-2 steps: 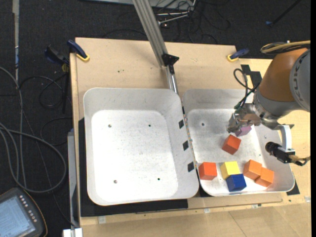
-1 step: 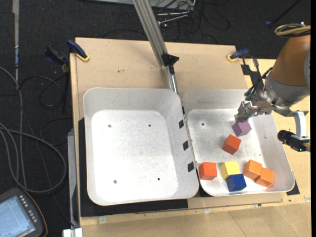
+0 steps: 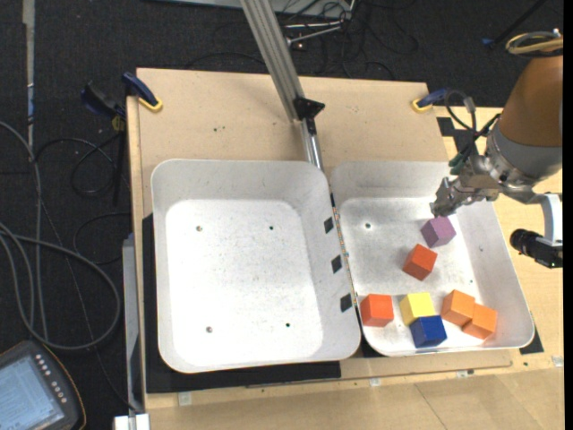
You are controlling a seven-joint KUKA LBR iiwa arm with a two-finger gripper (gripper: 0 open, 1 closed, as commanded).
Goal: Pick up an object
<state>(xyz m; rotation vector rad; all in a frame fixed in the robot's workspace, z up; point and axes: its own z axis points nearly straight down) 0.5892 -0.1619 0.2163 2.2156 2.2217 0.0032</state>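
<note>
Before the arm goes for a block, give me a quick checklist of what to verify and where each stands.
1. Gripper sits over the right bin: ok.
2. Purple block lies right below the gripper: ok.
3. Purple block stands apart from the orange block: ok.
4. Whether the gripper touches the purple block: cannot tell.
5. Clustered blocks at the front, such as the yellow block and blue block, are away from the gripper: ok.
</note>
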